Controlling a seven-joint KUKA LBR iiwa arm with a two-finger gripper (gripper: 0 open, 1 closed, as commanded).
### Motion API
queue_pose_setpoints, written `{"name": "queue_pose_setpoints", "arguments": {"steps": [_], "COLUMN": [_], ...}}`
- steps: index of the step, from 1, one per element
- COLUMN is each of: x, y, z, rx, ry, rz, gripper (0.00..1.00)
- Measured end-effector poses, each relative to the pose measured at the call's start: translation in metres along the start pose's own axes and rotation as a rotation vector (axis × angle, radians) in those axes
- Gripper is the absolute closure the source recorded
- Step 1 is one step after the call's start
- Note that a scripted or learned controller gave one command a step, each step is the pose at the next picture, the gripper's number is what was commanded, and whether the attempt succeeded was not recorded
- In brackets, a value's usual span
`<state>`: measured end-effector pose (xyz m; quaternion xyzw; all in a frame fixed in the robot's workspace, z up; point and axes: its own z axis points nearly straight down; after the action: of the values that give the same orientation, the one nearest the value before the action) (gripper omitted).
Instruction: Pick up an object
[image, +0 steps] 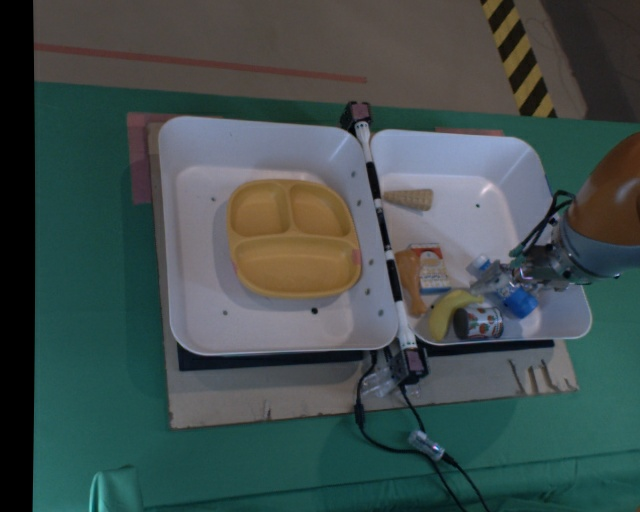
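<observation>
My gripper (508, 283) reaches in from the right and sits low over the front right part of the right bin (500, 160). A small blue and white object (518, 302) lies right under it, partly hidden by the gripper. Just left of it are a can with a red label (480, 322) and a yellow banana (446, 308), touching each other near the bin's front wall. A small printed carton (430, 268) with an orange piece (409, 270) beside it lies toward the divider. A waffle cone (410, 198) rests further back.
The left bin (200, 310) holds a yellow divided plate (292, 238). A black and white bar (378, 215) runs between the bins. Cables (420, 440) trail across the green cloth in front. The back right of the right bin is bare white floor.
</observation>
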<state>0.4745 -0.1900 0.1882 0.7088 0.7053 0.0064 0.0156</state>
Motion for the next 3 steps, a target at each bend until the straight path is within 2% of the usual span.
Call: {"name": "queue_pose_setpoints", "arguments": {"steps": [3], "x": [0.0001], "y": [-0.0005], "z": [0.0001], "rx": [-0.001], "ry": [0.0], "rz": [0.001], "gripper": [0.0]}}
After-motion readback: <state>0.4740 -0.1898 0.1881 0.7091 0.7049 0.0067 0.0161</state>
